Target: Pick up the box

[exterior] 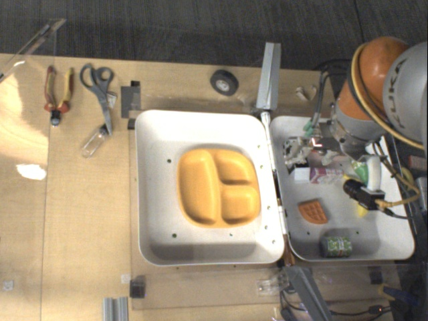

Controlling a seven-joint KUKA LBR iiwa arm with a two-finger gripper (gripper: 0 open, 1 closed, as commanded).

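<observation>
The box (pixel 324 174) is small, white at its left end and purple along the rest, and lies flat in the upper middle of the right bin (pixel 394 243). My gripper (pixel 306 154) hangs over the bin's upper left part, just above and slightly left of the box, its dark metal parts overlapping the box's top edge. The grey arm with its orange band (pixel 374 62) comes in from the upper right and hides the bin's far right corner. I cannot make out whether the box is between the fingers.
The right bin also holds an orange waffle-like piece (pixel 313 211), a green can (pixel 338 245) on its side and a green-white bottle (pixel 368 172). A yellow divided tray (pixel 217 186) sits in the left bin (pixel 154 179). Scissors (pixel 101 92), pliers (pixel 57 92) and a tape roll (pixel 224 81) lie on the bench.
</observation>
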